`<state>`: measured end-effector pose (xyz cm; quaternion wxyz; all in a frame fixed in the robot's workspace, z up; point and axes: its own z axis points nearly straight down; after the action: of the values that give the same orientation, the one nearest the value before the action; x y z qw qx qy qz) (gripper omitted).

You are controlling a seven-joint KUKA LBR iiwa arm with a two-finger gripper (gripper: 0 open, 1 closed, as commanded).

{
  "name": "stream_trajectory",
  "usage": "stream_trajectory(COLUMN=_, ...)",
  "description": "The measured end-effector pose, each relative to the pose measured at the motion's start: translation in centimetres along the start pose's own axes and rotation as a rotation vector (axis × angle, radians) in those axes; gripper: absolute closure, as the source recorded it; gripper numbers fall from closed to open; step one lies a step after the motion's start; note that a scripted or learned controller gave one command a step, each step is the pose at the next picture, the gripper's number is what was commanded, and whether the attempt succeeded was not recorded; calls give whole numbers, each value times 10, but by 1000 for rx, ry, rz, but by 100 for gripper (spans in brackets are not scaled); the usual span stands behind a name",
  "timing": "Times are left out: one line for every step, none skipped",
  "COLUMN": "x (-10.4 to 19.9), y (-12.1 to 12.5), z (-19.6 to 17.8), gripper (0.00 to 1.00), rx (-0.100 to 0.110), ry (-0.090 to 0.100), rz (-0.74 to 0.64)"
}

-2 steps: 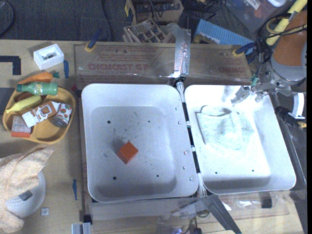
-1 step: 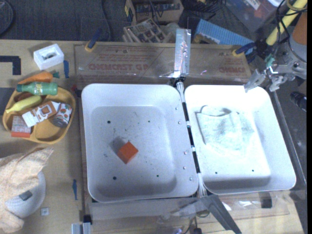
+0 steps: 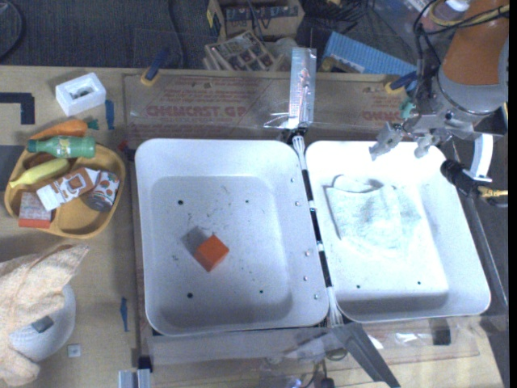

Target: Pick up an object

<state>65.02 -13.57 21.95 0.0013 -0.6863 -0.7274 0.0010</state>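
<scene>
Lying far left of hand: orange block.

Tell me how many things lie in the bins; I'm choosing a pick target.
2: an orange block in the left bin, and a white cloth in the right bin. The cloth might hide more.

Grey arm, orange band

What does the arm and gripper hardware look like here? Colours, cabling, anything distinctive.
The arm has a rounded grey body with a broad orange band above the wrist. Black cables loop beside it near the top. The gripper is a small metallic grey assembly with two thin fingers, and a blue part shows next to the wrist. No markings are legible.
</scene>
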Motion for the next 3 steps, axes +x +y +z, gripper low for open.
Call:
stream_trajectory(x=0, y=0, z=-9, gripper=100, rx=0, ry=0, rz=0)
stream_trajectory(x=0, y=0, z=-9, gripper=0, rx=0, ry=0, rz=0)
stream_trajectory(x=-1, y=-3, z=-14, gripper=0, rx=-2, ry=0, rz=22)
